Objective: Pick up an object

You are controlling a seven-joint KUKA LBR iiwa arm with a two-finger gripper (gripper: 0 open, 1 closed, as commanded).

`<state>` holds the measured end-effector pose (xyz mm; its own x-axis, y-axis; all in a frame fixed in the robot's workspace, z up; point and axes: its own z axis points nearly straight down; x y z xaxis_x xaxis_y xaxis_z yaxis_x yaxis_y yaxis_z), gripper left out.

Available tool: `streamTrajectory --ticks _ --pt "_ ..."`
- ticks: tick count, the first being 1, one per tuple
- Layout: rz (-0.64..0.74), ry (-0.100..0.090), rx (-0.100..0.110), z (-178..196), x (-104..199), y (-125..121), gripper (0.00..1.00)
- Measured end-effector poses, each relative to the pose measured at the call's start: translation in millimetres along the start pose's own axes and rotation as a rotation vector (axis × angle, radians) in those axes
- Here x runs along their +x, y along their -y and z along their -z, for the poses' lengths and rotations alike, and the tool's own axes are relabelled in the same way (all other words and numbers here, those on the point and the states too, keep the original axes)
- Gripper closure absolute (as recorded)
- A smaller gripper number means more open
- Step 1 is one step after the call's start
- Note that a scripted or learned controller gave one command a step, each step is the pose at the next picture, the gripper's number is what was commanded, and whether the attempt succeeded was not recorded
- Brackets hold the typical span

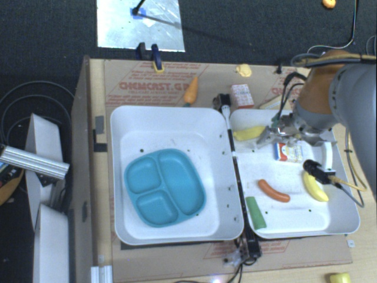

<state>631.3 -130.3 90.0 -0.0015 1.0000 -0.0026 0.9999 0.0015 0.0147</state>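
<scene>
Bench, two white bins. Gripper (277, 130) low in right bin (341, 220), above carton (288, 152) — finger state can't tell. Nothing seen lifted; sausage (274, 190), banana (315, 186) on bin floor. Pick not yet done.

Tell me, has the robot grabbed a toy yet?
Nothing looks picked up yet. The gripper hangs low over the right bin, beside the small red, white and blue carton. Whether it has hold of anything cannot be seen. The sausage, banana and green block lie in that bin. The blue tray sits in the left bin. Grabbing and lifting one thing is left.
</scene>
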Motion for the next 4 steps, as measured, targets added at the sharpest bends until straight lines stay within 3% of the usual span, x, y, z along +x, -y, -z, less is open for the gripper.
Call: streamTrajectory --ticks 1,2,3,4 --pt "0.002 0.000 0.014 -6 -39 -38 0.00" --pt "-0.005 -0.002 0.018 -6 -65 32 0.00" --pt "-0.003 -0.004 0.018 -5 -65 90 0.00" --pt "0.007 -0.007 0.018 22 18 146 0.00"
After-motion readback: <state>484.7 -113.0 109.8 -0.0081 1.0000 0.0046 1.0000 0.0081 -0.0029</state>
